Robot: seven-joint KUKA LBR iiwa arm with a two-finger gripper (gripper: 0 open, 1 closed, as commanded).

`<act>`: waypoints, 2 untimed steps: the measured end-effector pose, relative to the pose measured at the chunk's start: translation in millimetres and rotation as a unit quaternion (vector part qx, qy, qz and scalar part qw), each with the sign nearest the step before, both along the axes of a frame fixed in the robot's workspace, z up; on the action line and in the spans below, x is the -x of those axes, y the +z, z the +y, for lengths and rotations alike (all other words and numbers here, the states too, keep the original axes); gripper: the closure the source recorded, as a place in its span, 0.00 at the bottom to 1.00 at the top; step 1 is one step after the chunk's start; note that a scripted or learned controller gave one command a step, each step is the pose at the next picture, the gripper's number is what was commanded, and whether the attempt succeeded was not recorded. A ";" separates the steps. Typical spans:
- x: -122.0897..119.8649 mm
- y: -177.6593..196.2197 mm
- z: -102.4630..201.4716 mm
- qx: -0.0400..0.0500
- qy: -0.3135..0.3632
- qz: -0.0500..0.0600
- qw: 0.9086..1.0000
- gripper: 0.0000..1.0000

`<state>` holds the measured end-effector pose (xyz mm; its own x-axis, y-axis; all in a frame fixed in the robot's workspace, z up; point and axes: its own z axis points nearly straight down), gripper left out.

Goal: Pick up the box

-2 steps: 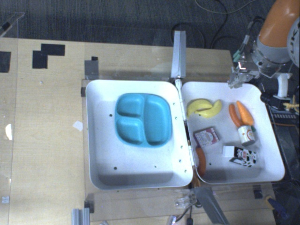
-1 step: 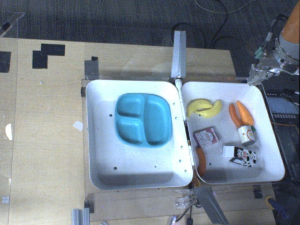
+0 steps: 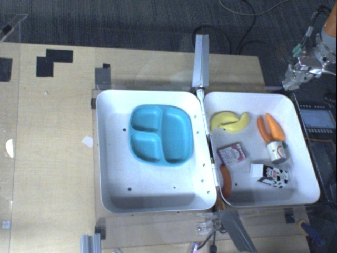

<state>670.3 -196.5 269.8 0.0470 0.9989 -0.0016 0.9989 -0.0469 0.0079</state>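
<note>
Pale wood covers the bench, which carries two shallow white bins side by side under a camera looking down at a slant. Nearest the viewer, in the right bin, a small box with a white top and a black-and-white patterned end lies flat on the bin floor near the right wall, untouched and well apart from the hand. Along the bin's left wall, at about the same depth, an orange-red sausage-shaped item lies lengthwise. A little farther back, a small reddish packet sits near the middle of the bin, and a short white can with a printed label stands just beyond the box. Touching the can on its far side is a carrot, lying at a slant. Farther still, a yellow banana rests near the bin's far left corner. The left bin holds a blue divided plate with three compartments, set near its middle. Between the bins a metal post runs away toward dark carpet, where a thin cable loops. Beyond the right bin's far right corner, the hand hangs above the bench edge, outside the bin; whether it is released or clenched cannot be told.
</note>
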 end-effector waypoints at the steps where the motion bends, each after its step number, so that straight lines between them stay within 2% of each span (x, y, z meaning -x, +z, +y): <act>1: 14.6 30.9 -4.4 0.000 0.003 -0.001 1.000 1.00; 2: 0.0 23.6 1.2 0.001 0.020 0.000 1.000 1.00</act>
<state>670.4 -195.3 293.4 0.0061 1.0000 -0.0028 0.9999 -0.0061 0.0086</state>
